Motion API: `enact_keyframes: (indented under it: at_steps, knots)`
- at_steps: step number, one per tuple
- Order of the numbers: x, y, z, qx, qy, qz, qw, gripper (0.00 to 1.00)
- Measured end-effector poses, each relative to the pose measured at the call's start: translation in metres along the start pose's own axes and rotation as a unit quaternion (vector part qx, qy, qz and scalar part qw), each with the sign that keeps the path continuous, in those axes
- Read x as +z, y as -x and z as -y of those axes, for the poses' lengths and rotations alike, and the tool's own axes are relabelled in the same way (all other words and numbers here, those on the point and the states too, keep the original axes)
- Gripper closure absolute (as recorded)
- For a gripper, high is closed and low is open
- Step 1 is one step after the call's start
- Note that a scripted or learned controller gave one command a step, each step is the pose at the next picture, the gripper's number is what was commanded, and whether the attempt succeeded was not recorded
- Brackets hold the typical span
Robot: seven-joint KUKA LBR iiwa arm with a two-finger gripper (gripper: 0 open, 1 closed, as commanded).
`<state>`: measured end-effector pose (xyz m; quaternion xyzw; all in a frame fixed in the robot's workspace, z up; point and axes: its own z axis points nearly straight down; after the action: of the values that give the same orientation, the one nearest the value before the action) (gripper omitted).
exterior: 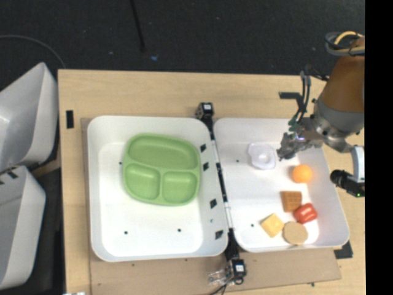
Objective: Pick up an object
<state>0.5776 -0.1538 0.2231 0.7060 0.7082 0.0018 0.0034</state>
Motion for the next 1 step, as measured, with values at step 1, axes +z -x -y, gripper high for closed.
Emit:
enact_keyframes:
  at_steps: [1]
  knots:
    - [-0.0464, 0.0015, -0.0014, 0.0, -0.001, 0.0, 1.0, 1.0]
